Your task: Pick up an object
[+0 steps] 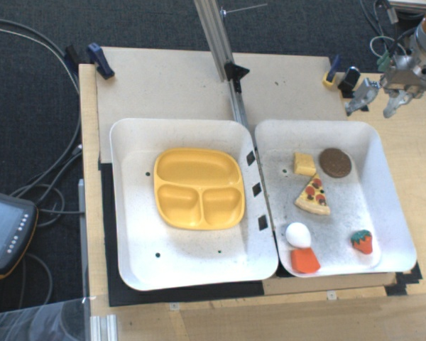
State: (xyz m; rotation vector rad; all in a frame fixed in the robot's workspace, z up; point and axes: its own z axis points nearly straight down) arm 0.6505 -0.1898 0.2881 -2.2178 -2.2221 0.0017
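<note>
**Jaws spread above the bench's far right corner, nothing between them**

My jaws (378, 99) hang over the bench (163, 84) at its far right corner, just outside the far rim of the right bin (390, 183). The two fingers (358, 99) stand apart, spread wide, with bare bench showing between them.

Everything I could pick up lies in the right bin. Near its far edge a round brown cookie (335, 163) sits just beside a yellow cheese block (304, 164). Toward the middle lies a pizza slice (313, 196), its point aimed at the far edge. Along the near edge a white egg (297, 234) touches an orange block (305, 261) in the near left corner, and a strawberry (363, 241) rests well apart from them toward the near right corner.

The left bin (131, 190) carries a yellow divided plate (198, 188), lying flat in the middle with three compartments facing up.

A blue clamp (100, 59) grips the bench's far left corner.
</note>
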